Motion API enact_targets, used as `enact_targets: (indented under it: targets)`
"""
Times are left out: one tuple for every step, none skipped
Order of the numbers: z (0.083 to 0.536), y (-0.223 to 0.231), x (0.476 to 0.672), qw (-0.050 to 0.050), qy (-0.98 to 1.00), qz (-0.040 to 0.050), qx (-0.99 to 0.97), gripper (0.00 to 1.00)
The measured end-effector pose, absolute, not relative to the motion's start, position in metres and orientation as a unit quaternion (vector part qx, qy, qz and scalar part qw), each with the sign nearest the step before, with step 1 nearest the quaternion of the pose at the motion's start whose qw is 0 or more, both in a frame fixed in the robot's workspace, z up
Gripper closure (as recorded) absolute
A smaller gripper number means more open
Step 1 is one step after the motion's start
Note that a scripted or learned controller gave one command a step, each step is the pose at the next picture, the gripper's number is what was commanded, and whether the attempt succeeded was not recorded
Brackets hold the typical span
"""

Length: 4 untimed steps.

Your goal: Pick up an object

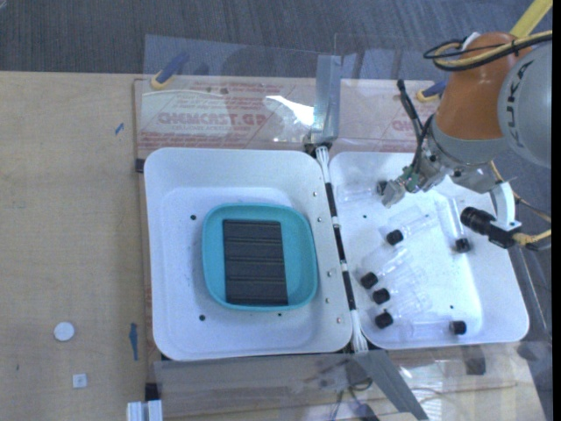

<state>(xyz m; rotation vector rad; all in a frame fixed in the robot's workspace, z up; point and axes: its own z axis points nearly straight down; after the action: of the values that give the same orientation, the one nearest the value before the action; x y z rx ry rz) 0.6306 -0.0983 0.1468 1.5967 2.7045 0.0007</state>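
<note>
Closest to the lens is the bench's front edge, then the two shallow white plastic bins [166, 235]. The left one holds a teal square dish [259, 254] with a dark ribbed insert. The right one has a scatter of small clear plastic vials with black caps [396, 281], mostly around the middle and front. The two-finger gripper [399, 187] sits low over that bin's back left part. Can't tell what its jaws are doing, too small and blurry. The vials look light, stiff, slick and prone to rolling, so I'd pinch one across the body near the cap.
</note>
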Motion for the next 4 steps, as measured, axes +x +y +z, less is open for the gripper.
enact_targets:
  targets:
    - [0.147,-0.098,0.631,0.001,0.861,0.0002,0.508,0.00]
    - [0.089,-0.142,0.580,0.004,0.868,0.0013,0.496,0.00]
    - [0.100,-0.142,0.582,0.006,0.867,0.0032,0.498,1.00]
    - [0.187,-0.085,0.668,0.003,0.890,0.0008,0.455,1.00]
